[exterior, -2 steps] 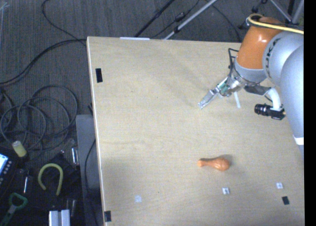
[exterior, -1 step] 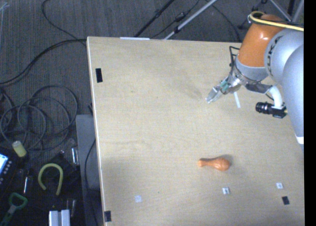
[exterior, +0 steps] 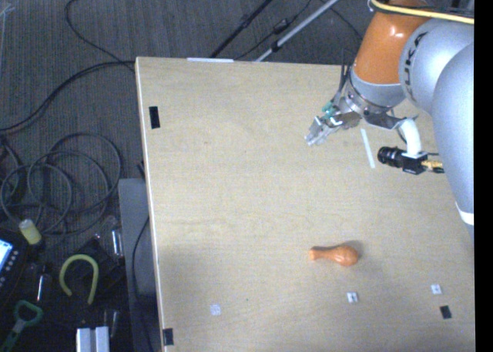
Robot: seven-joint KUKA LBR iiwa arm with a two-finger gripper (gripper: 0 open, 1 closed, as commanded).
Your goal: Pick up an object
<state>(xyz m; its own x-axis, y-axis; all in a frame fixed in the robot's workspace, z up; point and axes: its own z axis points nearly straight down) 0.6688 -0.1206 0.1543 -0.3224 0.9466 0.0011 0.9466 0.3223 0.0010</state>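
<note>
The gripper [exterior: 317, 133] is seen above the tan bench surface [exterior: 231, 189], nothing between its fingers; their spacing cannot be told. The orange pear-shaped object [exterior: 337, 254] lies well apart, nearer the camera. It is judged light and smooth; the bulbous end should be grasped.

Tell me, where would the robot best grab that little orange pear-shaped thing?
Probably straight down from above on the orange object's fat rounded end, jaws across its width. It lies flat on the board, narrow neck pointing left, with open space all round it.
</note>
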